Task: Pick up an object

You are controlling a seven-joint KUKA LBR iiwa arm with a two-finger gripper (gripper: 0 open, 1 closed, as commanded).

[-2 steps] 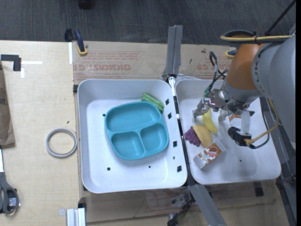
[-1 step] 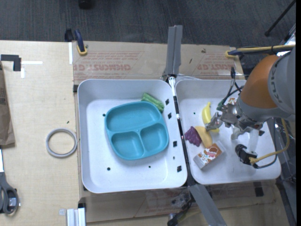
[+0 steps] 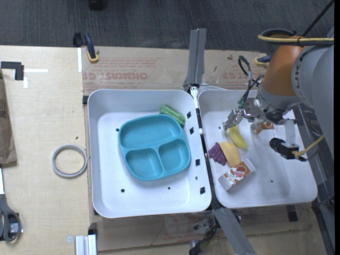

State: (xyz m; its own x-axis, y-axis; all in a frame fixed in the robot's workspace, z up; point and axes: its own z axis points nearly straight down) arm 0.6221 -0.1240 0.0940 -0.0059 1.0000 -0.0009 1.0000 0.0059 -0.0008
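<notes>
Objects for picking lie in the right bin [image 3: 297,190] near its left wall: a yellow banana [image 3: 238,139] toward the far side, a yellow wedge [image 3: 230,153] touching a purple bunch [image 3: 216,153], and a small red-and-white carton [image 3: 235,175] nearest the front edge. The left bin [image 3: 101,158] carries a blue divided tray [image 3: 154,146] at its centre, with a green piece [image 3: 172,113] at the tray's far right corner. The gripper [image 3: 234,120] hangs just above the banana; whether it is parted or closed I cannot tell, and nothing shows in its grasp.
</notes>
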